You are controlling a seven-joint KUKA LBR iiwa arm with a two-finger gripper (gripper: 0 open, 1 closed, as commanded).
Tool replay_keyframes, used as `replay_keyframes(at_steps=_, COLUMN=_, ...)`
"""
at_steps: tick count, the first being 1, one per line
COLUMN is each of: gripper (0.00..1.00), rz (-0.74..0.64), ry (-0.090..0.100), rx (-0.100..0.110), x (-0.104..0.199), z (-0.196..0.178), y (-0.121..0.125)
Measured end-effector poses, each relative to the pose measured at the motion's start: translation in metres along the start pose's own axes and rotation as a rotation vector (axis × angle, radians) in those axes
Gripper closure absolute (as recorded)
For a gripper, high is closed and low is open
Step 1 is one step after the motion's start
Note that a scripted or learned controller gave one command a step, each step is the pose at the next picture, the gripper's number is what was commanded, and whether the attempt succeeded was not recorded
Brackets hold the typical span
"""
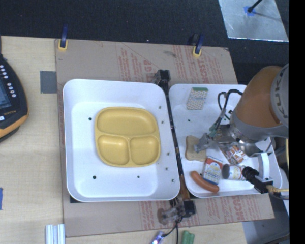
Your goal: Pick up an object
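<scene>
My gripper (205,142) reaches into the right bin (183,116) from the right and hovers low over the bin's middle. Its tip is right beside a tan, bread-like piece (193,150), at that piece's upper right edge. Nothing is seen held. Just below lie a small red, white and blue carton (212,170), a brown sausage (204,182) and a small bottle (234,173) on its side. A red-and-white packet (233,154) sits partly under the wrist. A green-and-white patterned box (196,98) rests at the bin's far end.
The left bin (76,136) holds a yellow divided plate (127,136). An orange-and-black teach pendant (2,103) lies at the bench's far left. Clamps (196,44) pin the cardboard sheet at the back edge.
</scene>
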State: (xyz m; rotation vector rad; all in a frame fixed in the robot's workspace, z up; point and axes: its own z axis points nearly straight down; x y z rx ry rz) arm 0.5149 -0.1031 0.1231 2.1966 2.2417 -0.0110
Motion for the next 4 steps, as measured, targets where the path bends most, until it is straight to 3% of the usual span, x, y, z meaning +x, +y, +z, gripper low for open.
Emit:
replay_keyframes(at_steps=1, gripper=0.00, rz=0.018, ry=0.007, rx=-0.001, x=-0.042, z=-0.043, y=0.037)
replay_keyframes(at_steps=2, gripper=0.00, rz=0.015, ry=0.006, rx=0.001, x=-0.089, z=0.026, y=0.012)
replay_keyframes(at_steps=3, gripper=1.00, rz=0.014, ry=0.006, rx=0.002, x=-0.090, z=0.016, y=0.012)
replay_keyframes(at_steps=4, gripper=1.00, rz=0.017, ry=0.009, rx=0.000, x=0.029, z=-0.069, y=0.047)
